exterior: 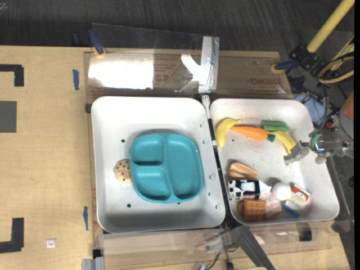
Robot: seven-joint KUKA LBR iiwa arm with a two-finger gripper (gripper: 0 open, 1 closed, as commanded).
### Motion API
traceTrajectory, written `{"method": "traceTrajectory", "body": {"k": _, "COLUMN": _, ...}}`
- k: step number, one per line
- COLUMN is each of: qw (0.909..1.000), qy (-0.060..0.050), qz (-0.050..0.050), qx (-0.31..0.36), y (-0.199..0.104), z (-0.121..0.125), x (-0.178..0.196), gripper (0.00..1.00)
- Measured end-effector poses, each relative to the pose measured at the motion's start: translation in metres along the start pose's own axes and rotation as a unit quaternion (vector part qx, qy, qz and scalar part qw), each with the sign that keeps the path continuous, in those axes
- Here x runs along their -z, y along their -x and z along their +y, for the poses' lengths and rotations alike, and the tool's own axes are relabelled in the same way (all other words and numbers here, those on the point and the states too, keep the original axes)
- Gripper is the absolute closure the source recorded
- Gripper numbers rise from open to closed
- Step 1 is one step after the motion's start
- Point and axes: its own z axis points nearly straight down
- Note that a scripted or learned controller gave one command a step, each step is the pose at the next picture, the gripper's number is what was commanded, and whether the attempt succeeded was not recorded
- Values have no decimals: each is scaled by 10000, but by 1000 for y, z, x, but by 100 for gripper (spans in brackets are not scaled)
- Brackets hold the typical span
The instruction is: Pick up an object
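My gripper (307, 154) hangs over the right edge of the right bin (320, 207), its two grey fingers spread apart with nothing between them. One finger (293, 156) reaches in over the bin floor, just right of a banana (225, 130). An orange carrot (250, 133) with a green top (274, 126) lies across that banana. Nearer the front lie a tan bread roll (242, 170), a black-and-white carton (243, 189), a white ball (281, 192), a brown waffle (253, 209) and a small blue-and-red carton (297, 201).
The left bin (107, 122) holds a teal divided plate (167, 166) with a cookie (122, 171) beside its left rim. A clear plastic sheet with a taped upright (209, 66) stands behind the bins. Yellow and black cabling (329, 27) sits at the far right.
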Motion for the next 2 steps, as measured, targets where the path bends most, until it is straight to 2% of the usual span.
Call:
{"method": "traceTrajectory", "body": {"k": 1, "qw": 9978, "qy": 54, "qz": -9, "qx": -668, "y": -67, "z": 57, "x": -107, "gripper": 0}}
{"method": "traceTrajectory", "body": {"k": 2, "qw": 10000, "qy": 22, "qz": -13, "qx": 92, "y": -91, "z": 44, "x": -67, "gripper": 0}}
